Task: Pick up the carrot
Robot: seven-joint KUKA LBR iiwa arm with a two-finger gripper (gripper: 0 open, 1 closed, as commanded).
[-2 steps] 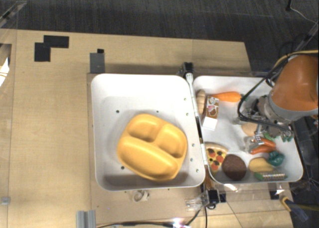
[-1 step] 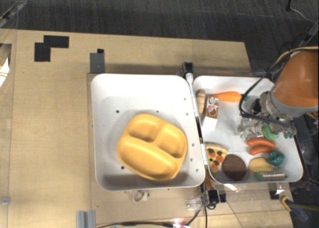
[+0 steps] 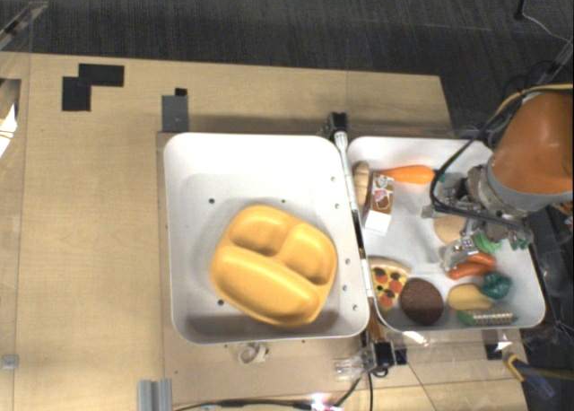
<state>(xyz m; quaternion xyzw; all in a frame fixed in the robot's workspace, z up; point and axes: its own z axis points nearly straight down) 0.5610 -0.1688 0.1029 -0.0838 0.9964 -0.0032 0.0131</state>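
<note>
Cables and a small connector trail along the near edge of the counter, just in front of the two white bins. Beside them, in the left bin, sits a big yellow bread-shaped toy. Toy food crowds the right bin: a pizza slice, a brown round piece, a potato-like lump and a teal piece.

At the far end of that bin lies the carrot, on its side, touching a small printed carton. It is judged a light, stiff plastic toy, smooth and liable to roll or slip; across its thicker middle looks the best hold, its long sides being free.

Above the bin's right half hangs the claw, well apart from the carrot, close over a red-orange piece; how wide it stands cannot be told, and nothing is seen held. Pale wood forms the counter, on dark carpet.
</note>
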